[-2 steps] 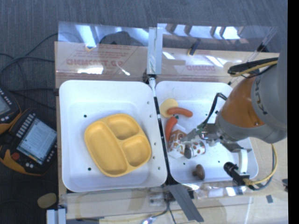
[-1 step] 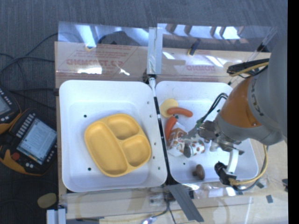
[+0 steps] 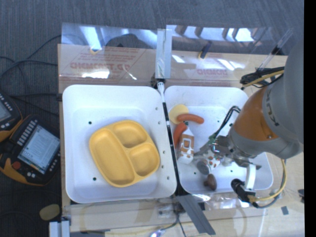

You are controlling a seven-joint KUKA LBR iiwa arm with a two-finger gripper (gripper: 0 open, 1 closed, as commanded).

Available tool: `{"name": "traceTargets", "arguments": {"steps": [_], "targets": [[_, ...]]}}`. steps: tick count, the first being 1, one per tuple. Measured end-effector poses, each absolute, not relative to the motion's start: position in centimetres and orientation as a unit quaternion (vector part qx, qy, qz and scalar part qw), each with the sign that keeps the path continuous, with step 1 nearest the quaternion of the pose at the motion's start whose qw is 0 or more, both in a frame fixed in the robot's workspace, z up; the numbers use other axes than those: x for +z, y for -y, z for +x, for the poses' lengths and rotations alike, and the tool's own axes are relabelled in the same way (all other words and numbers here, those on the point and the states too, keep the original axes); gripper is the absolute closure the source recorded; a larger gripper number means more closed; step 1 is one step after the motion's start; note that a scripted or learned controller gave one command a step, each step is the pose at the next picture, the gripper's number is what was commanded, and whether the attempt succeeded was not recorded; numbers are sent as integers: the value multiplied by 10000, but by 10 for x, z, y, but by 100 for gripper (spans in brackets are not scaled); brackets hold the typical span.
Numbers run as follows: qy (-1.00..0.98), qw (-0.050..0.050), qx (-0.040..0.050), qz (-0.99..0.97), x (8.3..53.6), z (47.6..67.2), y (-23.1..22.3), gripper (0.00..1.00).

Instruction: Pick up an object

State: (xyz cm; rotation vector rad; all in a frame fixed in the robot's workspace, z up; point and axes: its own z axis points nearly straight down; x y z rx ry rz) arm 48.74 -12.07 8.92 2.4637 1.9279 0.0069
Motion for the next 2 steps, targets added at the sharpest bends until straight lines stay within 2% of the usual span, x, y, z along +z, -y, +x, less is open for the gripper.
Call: {"name": "traceTargets", "arguments": {"steps": [1,2], "targets": [[-6166,81,27,7872,99,489,121,100],[-6899,-7,-16,7239,183,484,65,100]]}}
